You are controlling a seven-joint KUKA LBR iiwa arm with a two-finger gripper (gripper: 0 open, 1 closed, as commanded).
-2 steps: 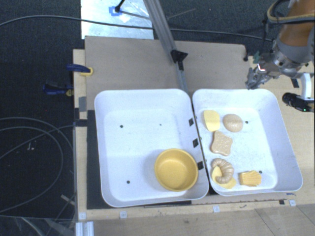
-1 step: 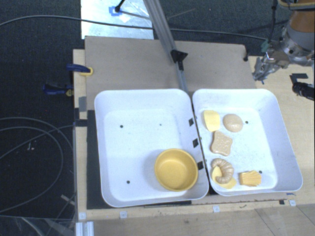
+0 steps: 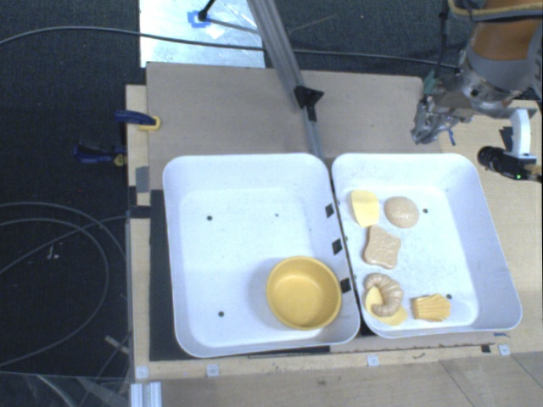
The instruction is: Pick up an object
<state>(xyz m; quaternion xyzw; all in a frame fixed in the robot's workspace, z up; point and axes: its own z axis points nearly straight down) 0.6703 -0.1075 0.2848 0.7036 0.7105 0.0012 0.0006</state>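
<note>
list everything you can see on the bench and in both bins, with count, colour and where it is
bins: 2, white, side by side on the bench, left bin, right bin
bowl: 1, yellow, near right corner of the left bin
wedge piece: 1, pale yellow, far left of the right bin
round bun-like piece: 1, beige, beside the wedge piece
flat cracker-like piece: 1, tan, below those two
curled piece: 1, beige and yellow, near left of the right bin
ridged piece: 1, yellow-orange, right of the curled piece
clamps: 2, blue and yellow, bench's left edge
metal pole: 1, grey, behind the bins
arm: 1, grey with orange band, upper right
gripper: 1, grey, above the bench behind the right bin
</note>
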